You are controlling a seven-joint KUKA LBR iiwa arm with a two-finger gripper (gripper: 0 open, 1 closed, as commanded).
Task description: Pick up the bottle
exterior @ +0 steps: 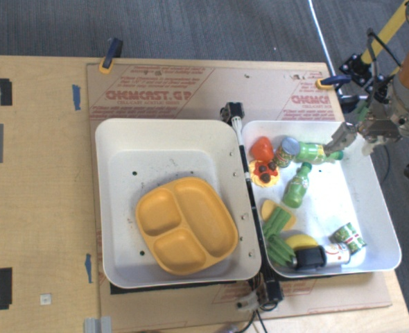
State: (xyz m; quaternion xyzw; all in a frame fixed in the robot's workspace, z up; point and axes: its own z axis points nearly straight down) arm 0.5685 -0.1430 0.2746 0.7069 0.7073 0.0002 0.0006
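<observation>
Counter (pixel 38 186): tan board carrying two white bins side by side.
Left bin (pixel 121 144): holds a yellow divided plate (pixel 185 225) toward 6 o'clock.
Right bin (pixel 371 207): crowded with small things.
Arm (pixel 392 109): reaches in at the right bin's 1 o'clock corner.
Jaws (pixel 337 144): by the rim at 12 o'clock; open or closed, cannot tell.
Bottle (pixel 296 186): green, lying tilted near the bin's centre, toward 11 o'clock, apart from the jaws.
Second green bottle (pixel 312 151): at 12 o'clock, just beside the jaws.
Can (pixel 349 238): at 4 o'clock.
</observation>
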